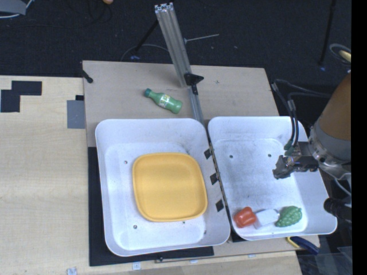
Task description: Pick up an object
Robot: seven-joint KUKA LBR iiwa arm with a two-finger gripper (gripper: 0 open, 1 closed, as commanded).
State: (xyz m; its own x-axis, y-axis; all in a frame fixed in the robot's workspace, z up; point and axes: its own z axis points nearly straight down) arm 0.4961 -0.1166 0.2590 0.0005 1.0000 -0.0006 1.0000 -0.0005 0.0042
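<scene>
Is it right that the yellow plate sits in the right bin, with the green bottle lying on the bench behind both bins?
Not quite. The camera view shows the yellow plate in the left bin, not the right bin. The green bottle does lie on the bench behind both bins.

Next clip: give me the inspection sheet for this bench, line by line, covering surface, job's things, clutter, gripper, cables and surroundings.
Surface: bench bears the left bin and the right bin side by side.
Job's things: red object, white object and green bumpy object lie along the right bin's near edge; yellow plate lies flat in the left bin.
Clutter: green bottle on its side behind the left bin.
Gripper: gripper over the right bin's right side, holding nothing seen.
Cables: black cables run beside the arm.
Surroundings: metal rail slants behind the bins; dark floor beyond.
</scene>
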